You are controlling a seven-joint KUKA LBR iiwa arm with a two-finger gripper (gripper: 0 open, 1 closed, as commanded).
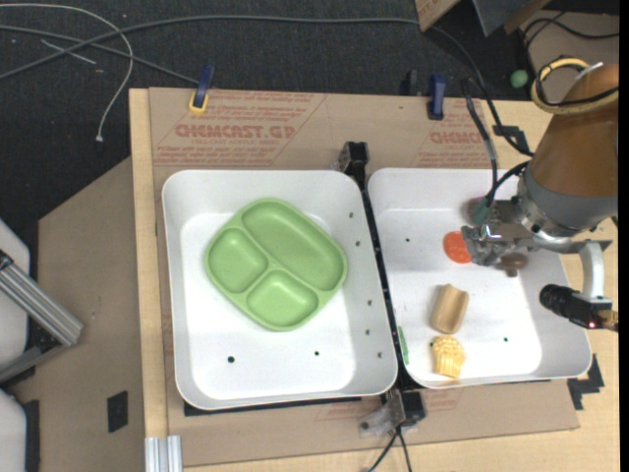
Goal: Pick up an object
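In the right bin (413, 214) lie three objects. A small orange-red round piece (456, 248) sits near the middle, right beside my gripper (488, 247), which hangs low over the bin just to its right. A tan cylinder (449, 308) lies in front of that, and a yellow corn-like piece (447, 356) rests near the bin's front wall. The left bin (187, 214) holds a green divided plate (276, 263). The arm's grey and orange wrist covers the gripper's upper part.
A black clamp (354, 154) sits between the bins at the back. Blue clips (203, 88) hold the cardboard sheet under the bins. A black fitting with a red tip (578, 306) sticks out over the right bin's right side.
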